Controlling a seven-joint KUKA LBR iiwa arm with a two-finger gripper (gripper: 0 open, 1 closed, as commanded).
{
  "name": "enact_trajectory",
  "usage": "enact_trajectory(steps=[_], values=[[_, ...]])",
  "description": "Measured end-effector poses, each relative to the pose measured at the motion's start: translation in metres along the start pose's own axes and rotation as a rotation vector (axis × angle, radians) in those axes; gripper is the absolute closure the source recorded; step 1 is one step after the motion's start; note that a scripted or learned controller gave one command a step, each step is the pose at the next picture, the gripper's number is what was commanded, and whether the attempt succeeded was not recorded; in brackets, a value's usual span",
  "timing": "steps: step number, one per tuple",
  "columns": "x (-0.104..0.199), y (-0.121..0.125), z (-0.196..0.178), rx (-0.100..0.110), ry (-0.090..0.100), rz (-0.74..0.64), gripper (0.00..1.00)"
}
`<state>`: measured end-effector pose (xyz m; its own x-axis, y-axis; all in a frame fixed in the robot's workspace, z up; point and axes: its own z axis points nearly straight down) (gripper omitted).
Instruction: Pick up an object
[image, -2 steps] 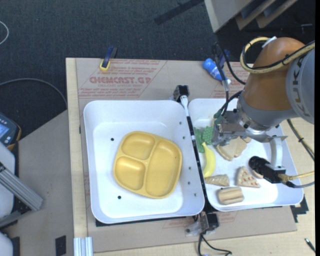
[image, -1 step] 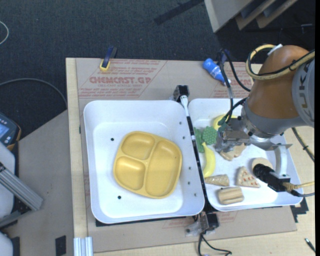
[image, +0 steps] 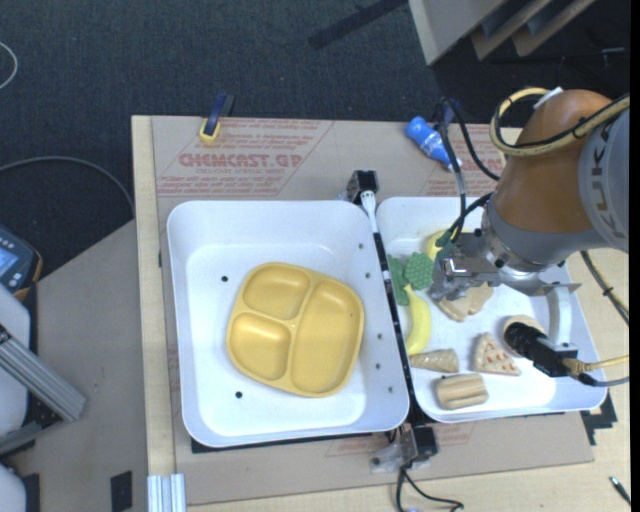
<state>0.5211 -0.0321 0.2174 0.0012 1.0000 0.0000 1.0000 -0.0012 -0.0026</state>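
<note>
Bench (image: 250, 150) w/ cardboard top is carrying two white bins side by side. Left bin (image: 200, 240) is holding a yellow tray (image: 295, 328). Arm is reaching in from right, gripper (image: 455, 285) hovering low over right bin (image: 400, 215), can't tell finger state. Banana (image: 420, 325), green toy (image: 413, 272), cone (image: 433, 360), pizza slice (image: 495, 355), log (image: 460, 390) are lying in right bin near gripper.
</note>
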Motion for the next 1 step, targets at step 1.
enact_trajectory(steps=[1], values=[[0.0082,-0.0105,-0.0025,0.001,0.001,-0.002,1.00]])
